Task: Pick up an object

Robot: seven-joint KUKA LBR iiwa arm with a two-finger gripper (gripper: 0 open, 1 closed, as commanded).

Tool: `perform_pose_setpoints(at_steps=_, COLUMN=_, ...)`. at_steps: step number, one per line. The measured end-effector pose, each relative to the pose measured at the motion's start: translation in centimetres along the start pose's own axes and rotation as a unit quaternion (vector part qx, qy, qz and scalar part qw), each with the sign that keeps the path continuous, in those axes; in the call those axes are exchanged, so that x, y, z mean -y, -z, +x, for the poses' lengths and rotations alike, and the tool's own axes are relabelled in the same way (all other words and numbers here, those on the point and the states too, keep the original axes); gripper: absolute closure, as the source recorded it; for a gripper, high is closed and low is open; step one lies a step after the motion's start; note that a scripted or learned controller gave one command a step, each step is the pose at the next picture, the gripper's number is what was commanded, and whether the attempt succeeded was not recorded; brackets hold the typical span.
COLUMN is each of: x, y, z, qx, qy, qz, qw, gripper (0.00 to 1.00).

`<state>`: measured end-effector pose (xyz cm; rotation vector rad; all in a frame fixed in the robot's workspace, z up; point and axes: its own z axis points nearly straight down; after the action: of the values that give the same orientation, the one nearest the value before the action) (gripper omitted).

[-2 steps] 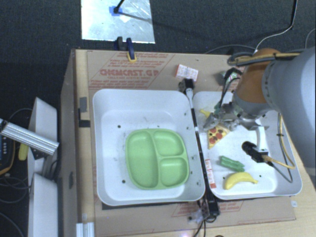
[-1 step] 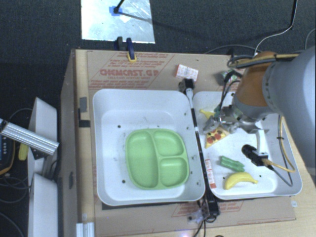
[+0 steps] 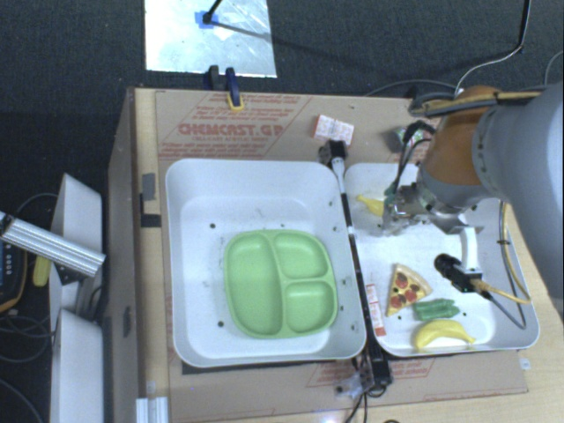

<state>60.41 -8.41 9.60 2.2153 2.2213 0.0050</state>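
Reaching into the right bin (image 3: 520, 329) with the grey arm (image 3: 520, 148).
Sitting on the table (image 3: 264, 130), the left bin (image 3: 203, 192) cradling a green divided plate (image 3: 280, 282); hanging low at the right bin's far-left corner, the claw (image 3: 394, 217), grip impossible to tell; lying near the front edge, a pizza slice (image 3: 407, 287), a banana (image 3: 443, 332) and a green pod (image 3: 436, 307); lying just left of the claw, a small yellow piece (image 3: 370, 204).

Yellow piece (image 3: 370, 204) partly hidden behind the arm (image 3: 520, 148), arm cut off at right edge
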Motion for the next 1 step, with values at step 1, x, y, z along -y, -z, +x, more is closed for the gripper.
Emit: perform_pose_setpoints(at_steps=1, x=5.99, y=6.59, z=-4.00, qx=0.000, qy=-0.001, qz=0.002, qw=1.0000, gripper=1.00)
